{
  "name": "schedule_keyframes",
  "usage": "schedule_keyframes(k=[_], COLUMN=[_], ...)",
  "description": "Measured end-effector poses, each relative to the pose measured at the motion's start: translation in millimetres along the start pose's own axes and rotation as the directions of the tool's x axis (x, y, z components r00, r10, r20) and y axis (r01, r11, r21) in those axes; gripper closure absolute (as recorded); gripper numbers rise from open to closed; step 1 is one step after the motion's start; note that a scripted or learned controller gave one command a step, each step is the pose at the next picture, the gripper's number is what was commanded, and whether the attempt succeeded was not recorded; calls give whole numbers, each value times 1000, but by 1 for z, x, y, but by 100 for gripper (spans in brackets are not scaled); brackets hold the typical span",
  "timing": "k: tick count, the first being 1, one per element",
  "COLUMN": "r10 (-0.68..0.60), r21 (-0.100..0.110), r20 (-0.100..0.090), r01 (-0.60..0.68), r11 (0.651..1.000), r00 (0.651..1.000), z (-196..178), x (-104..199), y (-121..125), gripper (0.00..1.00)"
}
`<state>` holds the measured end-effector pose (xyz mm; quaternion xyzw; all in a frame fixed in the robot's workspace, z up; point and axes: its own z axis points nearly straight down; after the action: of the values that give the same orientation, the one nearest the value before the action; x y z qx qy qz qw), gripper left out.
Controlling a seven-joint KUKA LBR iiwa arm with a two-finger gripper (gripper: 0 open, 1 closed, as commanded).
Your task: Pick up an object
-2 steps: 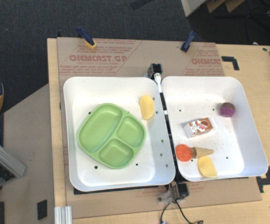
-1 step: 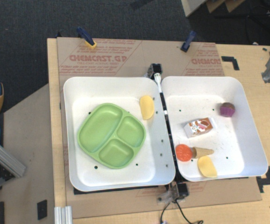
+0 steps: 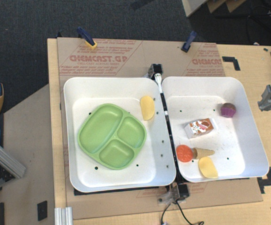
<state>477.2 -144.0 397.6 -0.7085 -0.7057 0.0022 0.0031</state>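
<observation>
The left bin (image 3: 72,139) holds a green divided plate (image 3: 112,136) and a pale yellow piece (image 3: 147,108) by its right wall. In the right bin (image 3: 252,139) a purple ball (image 3: 228,109) lies at the back right. A white and red packet (image 3: 200,127) sits in the middle. At the front lie an orange-red ball (image 3: 184,153) joined to a tan cone (image 3: 204,152), and a yellow piece (image 3: 208,168). My gripper (image 3: 269,97) is a grey shape at the right edge, outside the right bin and level with the purple ball. Nothing is in it.
Both bins stand on a cardboard sheet (image 3: 126,55) held by two blue clamps (image 3: 86,37) at the back. A black bracket (image 3: 155,71) sits where the bins meet at the back. Cables hang at the front edge.
</observation>
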Motion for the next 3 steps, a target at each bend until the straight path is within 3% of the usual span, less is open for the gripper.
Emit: schedule_keyframes(k=[1,2,3], r10=[-2,-2,0], r21=[-21,-4,-8], r20=[10,0,2], r01=[2,2,0], r11=[1000,1000,1000], r00=[1000,1000,1000], z=[-61,-29,-49], x=[-78,-58,-78], y=[99,59,-1], gripper=[100,100,100])
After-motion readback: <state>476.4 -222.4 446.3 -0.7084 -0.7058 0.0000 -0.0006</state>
